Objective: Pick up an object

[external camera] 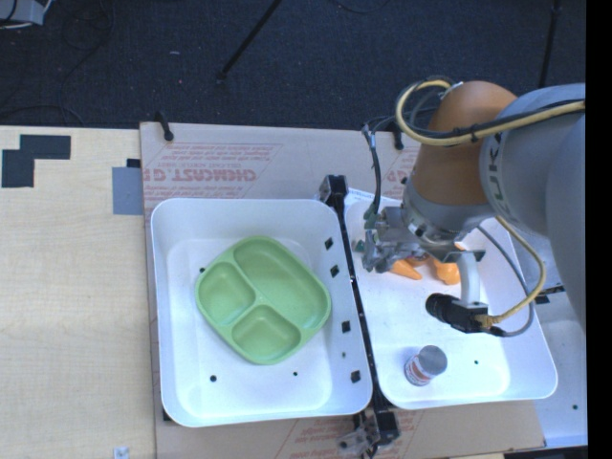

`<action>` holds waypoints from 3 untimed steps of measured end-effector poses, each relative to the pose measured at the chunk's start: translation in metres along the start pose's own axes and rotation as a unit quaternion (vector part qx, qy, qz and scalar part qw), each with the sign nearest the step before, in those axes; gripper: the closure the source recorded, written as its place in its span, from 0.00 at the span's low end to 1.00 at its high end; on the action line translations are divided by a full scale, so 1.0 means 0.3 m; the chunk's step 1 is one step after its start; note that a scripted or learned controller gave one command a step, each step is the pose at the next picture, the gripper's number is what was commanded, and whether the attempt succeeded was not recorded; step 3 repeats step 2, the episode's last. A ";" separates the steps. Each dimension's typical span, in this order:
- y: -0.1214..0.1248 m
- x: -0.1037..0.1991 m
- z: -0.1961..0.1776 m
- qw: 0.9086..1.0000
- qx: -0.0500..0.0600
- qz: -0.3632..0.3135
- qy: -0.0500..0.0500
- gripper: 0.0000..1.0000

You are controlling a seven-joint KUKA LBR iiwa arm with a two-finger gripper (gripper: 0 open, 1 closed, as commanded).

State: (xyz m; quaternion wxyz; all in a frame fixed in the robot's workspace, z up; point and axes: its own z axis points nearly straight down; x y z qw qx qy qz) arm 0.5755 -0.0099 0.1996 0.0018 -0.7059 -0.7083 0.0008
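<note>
**Jaws hidden from above, gripper low in the right bin**

Jaws sit beneath the wrist hardware, so I cannot tell how far apart they stand or whether anything is between them. On the left, the left bin [177, 352] holds a green plate [263, 299] with three compartments, lying flat near its middle. Across the divider, the gripper [375, 251] hangs over the upper left corner of the right bin [516, 371]. Just beside it, on the bin floor, lies one orange piece [408, 269]. A small jar [424, 365] with a grey lid stands upright nearer the front wall, well apart. A second orange piece [447, 273] lies next to the first.
</note>
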 end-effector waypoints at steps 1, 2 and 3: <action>0.062 0.156 -0.039 1.000 -0.001 0.000 0.000 1.00; 0.064 0.331 -0.070 1.000 -0.001 0.000 0.000 1.00; 0.064 0.331 -0.070 1.000 -0.001 0.000 0.000 1.00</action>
